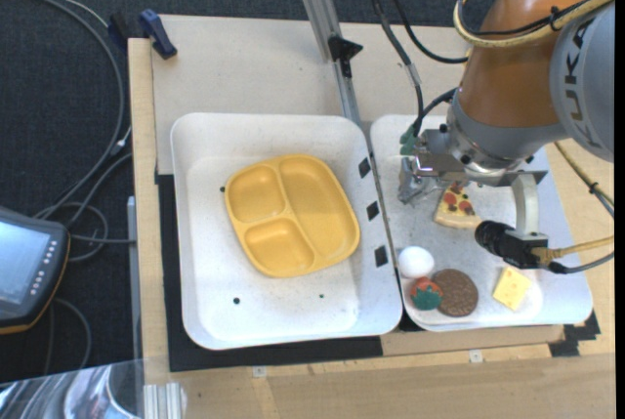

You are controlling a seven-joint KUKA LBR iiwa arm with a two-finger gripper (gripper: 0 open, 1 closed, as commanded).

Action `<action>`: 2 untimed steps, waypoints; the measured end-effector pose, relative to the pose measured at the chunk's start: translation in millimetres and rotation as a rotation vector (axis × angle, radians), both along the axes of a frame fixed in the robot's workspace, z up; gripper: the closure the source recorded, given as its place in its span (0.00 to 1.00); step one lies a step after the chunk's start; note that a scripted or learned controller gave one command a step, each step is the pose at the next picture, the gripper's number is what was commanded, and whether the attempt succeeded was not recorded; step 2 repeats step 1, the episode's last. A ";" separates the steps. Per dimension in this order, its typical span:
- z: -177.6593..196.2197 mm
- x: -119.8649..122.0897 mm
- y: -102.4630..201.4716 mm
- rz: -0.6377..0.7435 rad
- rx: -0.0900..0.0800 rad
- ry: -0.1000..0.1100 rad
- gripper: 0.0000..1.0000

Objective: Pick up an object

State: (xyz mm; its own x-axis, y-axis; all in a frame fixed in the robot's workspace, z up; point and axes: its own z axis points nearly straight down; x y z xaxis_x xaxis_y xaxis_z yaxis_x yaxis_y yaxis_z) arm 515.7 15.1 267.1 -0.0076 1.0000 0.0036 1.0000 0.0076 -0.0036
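Only partial letters "UK" read on the arm (586,65).

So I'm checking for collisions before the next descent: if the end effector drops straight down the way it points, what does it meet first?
Probably the bare floor of the right white bin, just left of the toy pizza slice. The end effector hangs there, though depth is hard to judge.

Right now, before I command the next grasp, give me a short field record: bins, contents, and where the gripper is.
left bin: holds a yellow divided plate, three compartments, nothing visible in them
right bin: holds a pizza slice, white egg, brown patty, red-and-green piece, cheese wedge
gripper: over the right bin's upper left, beside the pizza slice
held object: none visible
finger state: cannot tell
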 end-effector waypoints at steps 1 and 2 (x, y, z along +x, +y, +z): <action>-27.2 -9.9 51.3 -0.001 -0.001 0.003 1.00; -27.2 -9.9 51.3 -0.001 -0.001 0.003 1.00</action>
